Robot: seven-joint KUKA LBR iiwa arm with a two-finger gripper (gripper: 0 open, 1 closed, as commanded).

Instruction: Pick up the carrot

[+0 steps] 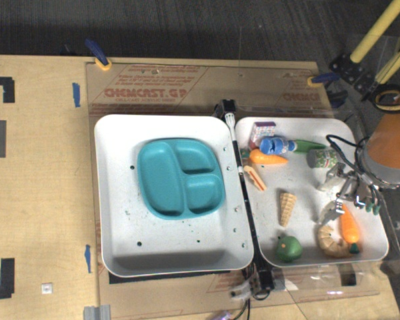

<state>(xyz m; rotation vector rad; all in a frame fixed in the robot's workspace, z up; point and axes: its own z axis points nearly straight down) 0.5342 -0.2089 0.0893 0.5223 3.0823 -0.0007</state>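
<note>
Down at the lower right of the frame, the gripper (342, 204) hangs over the right bin (300, 179), its opening impossible to tell. Touching its lower-right side lies the carrot (350, 227), long axis running up-down, resting against a shell (330, 240).

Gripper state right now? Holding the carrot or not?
Gripper: low over the right bin, right at a carrot. Cannot tell whether it is open, closed, or holding it.

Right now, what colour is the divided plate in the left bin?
Teal blue; the divided plate shows plainly in the camera view.
</note>
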